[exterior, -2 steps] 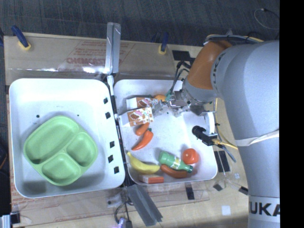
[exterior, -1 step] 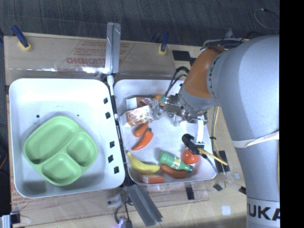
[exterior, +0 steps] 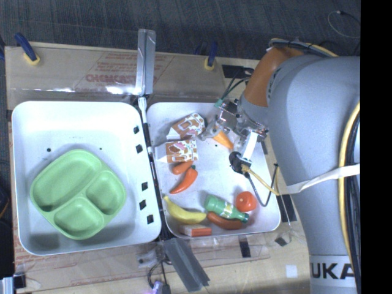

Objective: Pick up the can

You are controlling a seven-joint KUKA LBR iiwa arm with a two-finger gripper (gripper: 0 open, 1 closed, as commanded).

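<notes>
Can (exterior: 188,125), as far as can be made out: the brown-and-white printed item lying tilted in the upper part of the right bin (exterior: 211,111), near the rim shared with the left bin (exterior: 73,121). Not certain, since a similar brown-and-white pack (exterior: 182,151) lies just below it.

End effector (exterior: 228,124) low over the upper right of the same bin, just right of the can. Open or closed: cannot tell, too cluttered with cabling and metal parts. An orange wedge-shaped piece (exterior: 222,140) just below it; touching or not, unclear. Nothing seen gripped.

Grey arm (exterior: 312,139) reaching in from the right, covering the bin's right rim.

Elsewhere in the right bin:
- a small orange-red piece (exterior: 179,167) and a red chili (exterior: 185,180) below the pack
- a banana (exterior: 184,212) along the lower left
- a green bottle (exterior: 225,209) lying on its side, resting against a brown sausage (exterior: 224,222)
- a red tomato (exterior: 245,201) just right of the bottle
- a red-and-white box (exterior: 196,230) at the bottom rim

In the left bin, a green divided plate (exterior: 76,193). Both bins on the bench (exterior: 92,72).
</notes>
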